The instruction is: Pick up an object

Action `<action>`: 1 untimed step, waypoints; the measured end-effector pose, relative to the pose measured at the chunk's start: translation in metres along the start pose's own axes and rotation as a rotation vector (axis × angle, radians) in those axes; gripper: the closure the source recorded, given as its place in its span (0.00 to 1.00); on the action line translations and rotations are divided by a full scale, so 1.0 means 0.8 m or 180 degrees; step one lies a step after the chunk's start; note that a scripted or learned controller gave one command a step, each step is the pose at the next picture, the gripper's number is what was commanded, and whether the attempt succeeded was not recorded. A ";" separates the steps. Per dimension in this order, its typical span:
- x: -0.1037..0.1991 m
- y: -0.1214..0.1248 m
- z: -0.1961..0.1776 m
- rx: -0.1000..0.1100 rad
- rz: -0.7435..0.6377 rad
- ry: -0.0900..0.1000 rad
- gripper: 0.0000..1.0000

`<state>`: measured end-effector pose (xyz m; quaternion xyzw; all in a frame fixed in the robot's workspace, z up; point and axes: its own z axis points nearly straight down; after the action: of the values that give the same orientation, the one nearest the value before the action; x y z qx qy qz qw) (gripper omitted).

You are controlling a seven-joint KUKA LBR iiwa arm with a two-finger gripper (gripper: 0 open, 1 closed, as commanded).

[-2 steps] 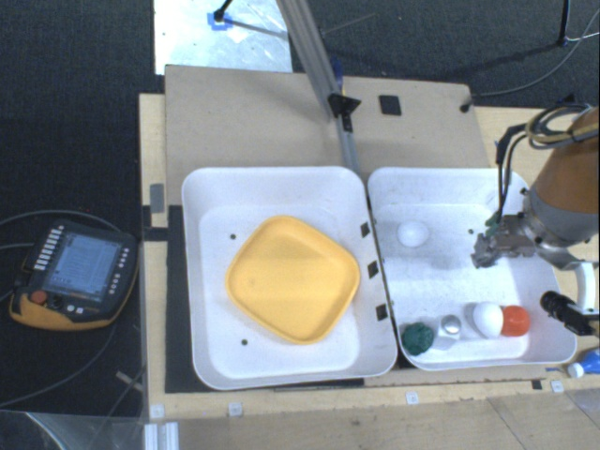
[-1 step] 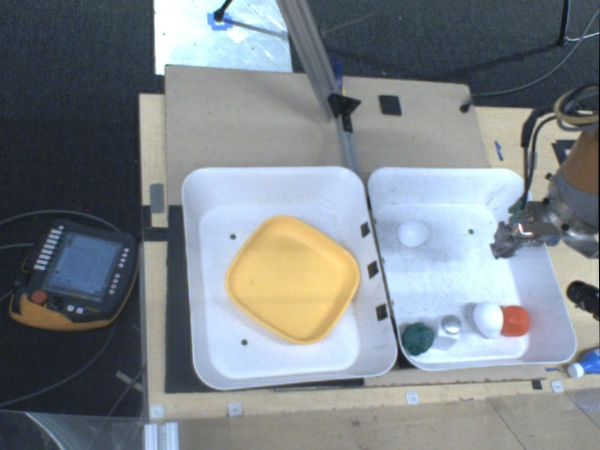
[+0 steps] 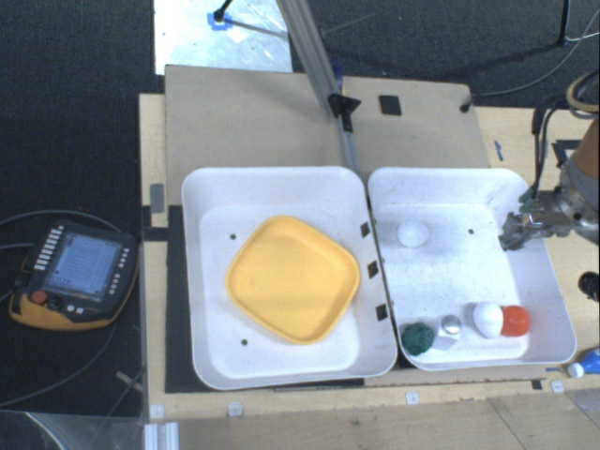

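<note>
Over the right bin's (image 3: pixel 469 195) right rim hangs the gripper (image 3: pixel 518 231); whether its fingers are spread, I cannot tell. Nothing sits between them. A white ball (image 3: pixel 412 234) lies left of it. Along the near wall: green ball (image 3: pixel 418 337), silver piece (image 3: pixel 451 326), white egg (image 3: pixel 487 319), red ball (image 3: pixel 515 321). A yellow plate (image 3: pixel 292 278) fills the left bin (image 3: pixel 202 251).

Both bins are plain white: the left bin (image 3: pixel 202 345) holds a flat yellow plate (image 3: pixel 292 277), and the right bin (image 3: pixel 553 331) is speckled with faint dark flecks across its floor. In it sit a white ball (image 3: pixel 412 233), a dark green object (image 3: pixel 418 337), a silvery piece (image 3: pixel 450 326), another white ball (image 3: pixel 487 319) and an orange-red one (image 3: pixel 515 321). The bench (image 3: pixel 244 111) is tan cardboard brown on dark carpet, and the handheld controller (image 3: pixel 73 272) is orange and grey with a pale blue screen.
</note>
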<state>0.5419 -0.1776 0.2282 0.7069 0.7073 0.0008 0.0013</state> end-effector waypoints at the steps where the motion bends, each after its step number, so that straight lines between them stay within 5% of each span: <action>1: 0.067 -0.008 0.010 0.0010 -0.0011 0.0005 1.00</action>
<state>0.5352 -0.1237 0.2203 0.7057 0.7085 0.0003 -0.0003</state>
